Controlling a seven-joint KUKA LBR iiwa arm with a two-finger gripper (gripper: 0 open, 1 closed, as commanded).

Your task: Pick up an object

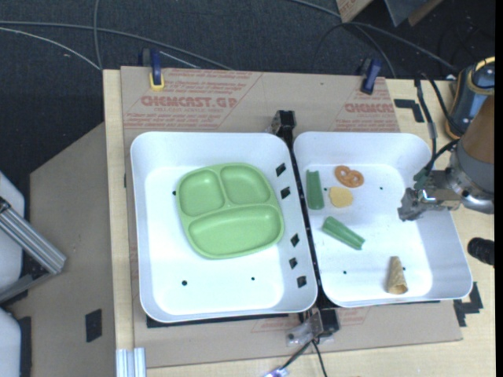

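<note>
Camera view looks down on two white bins set side by side on a board. Left bin (pixel 149 234) holds a green divided plate (pixel 229 209), lying flat near its middle. Right bin (pixel 444 269) holds five small things: a green stick (pixel 314 189) upright along the 9 o'clock wall, an orange pretzel (pixel 349 177) at about 11 o'clock, a pale yellow piece (pixel 341 198) just below the pretzel and nearly touching it, a green wedge (pixel 343 232) near the centre lying on a slant, and a tan cone (pixel 396 276) toward 5 o'clock, well apart from the rest.

The arm comes in from 3 o'clock. Its gripper (pixel 414 205) hangs over the right bin's 3 o'clock side, above bare floor; whether it is spread or closed cannot be told, and nothing shows in its grasp. None of the five pieces touches it.

Judged from this, the task is at the approach step: nothing picked, target not yet reached. The cone, toward 6 o'clock from the gripper, and the wedge, toward 9 o'clock, look the nearest choices. The next move calls for travelling over one piece, turning the wrist across its narrow width, then descending. The cone looks likeliest to roll away.
</note>
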